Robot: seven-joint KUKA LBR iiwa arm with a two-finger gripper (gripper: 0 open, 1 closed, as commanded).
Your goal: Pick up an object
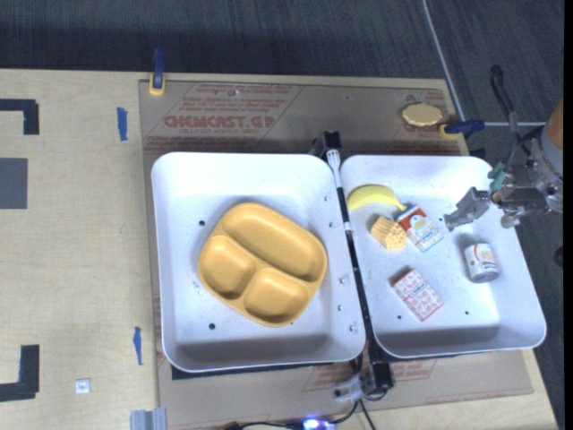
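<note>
Nothing picked yet — end effector [467,208] hangs over the right bin's [528,316] far-right edge, can't tell its state; can [481,262] lies nearest, grasp and lift remain.

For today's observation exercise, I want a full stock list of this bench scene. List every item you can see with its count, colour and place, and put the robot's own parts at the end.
white bins: 2, white, side by side on the bench
divided tray: 1, yellow, three compartments, in the left bin
banana: 1, yellow, upper left of the right bin
waffle piece: 1, yellow, just below the banana
small carton: 1, red and white, right of the waffle piece
can: 1, white with an orange label, right side of the right bin
patterned box: 1, pink and white, lower middle of the right bin
round disc: 1, tan, on the bench behind the right bin
clamp: 1, blue and yellow, bench's back left edge
gripper: 1, grey, above the right bin's right edge
</note>
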